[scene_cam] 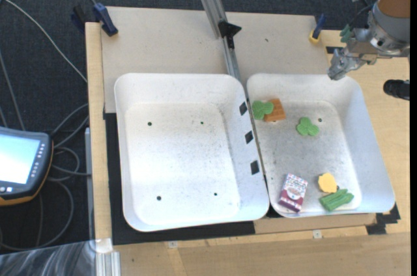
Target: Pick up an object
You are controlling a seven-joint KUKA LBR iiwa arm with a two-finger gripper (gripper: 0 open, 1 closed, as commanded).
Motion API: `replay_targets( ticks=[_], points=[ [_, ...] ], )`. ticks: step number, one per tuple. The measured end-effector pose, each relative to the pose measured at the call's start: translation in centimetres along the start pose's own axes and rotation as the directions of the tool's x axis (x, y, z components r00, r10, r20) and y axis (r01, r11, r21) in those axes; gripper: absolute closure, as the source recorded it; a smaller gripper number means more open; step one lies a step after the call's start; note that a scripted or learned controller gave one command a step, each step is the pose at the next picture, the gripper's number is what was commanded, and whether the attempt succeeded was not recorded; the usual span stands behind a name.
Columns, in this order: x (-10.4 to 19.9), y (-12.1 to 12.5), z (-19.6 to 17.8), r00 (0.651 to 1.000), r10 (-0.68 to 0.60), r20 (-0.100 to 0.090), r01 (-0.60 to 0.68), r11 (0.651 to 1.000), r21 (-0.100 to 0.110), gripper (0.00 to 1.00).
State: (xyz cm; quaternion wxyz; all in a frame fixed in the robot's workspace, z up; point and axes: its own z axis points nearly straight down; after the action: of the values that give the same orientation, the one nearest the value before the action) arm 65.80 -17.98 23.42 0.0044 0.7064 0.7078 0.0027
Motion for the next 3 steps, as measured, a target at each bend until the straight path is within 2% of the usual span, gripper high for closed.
replay_targets(
  ticks=[1,2,3],
  points=[
    [0.0,0.2,-2.2,1.000,0.001,-0.001,-0.001,1.000,0.004,1.00],
    [4.9,-3.2,-2.5,1.000,-0.003,-0.006,0.003,1.000,0.012,1.00],
    [9.1,-5.4,-1.2,1.000,-0.003,-0.005,0.003,1.000,0.014,1.00]
  ],
)
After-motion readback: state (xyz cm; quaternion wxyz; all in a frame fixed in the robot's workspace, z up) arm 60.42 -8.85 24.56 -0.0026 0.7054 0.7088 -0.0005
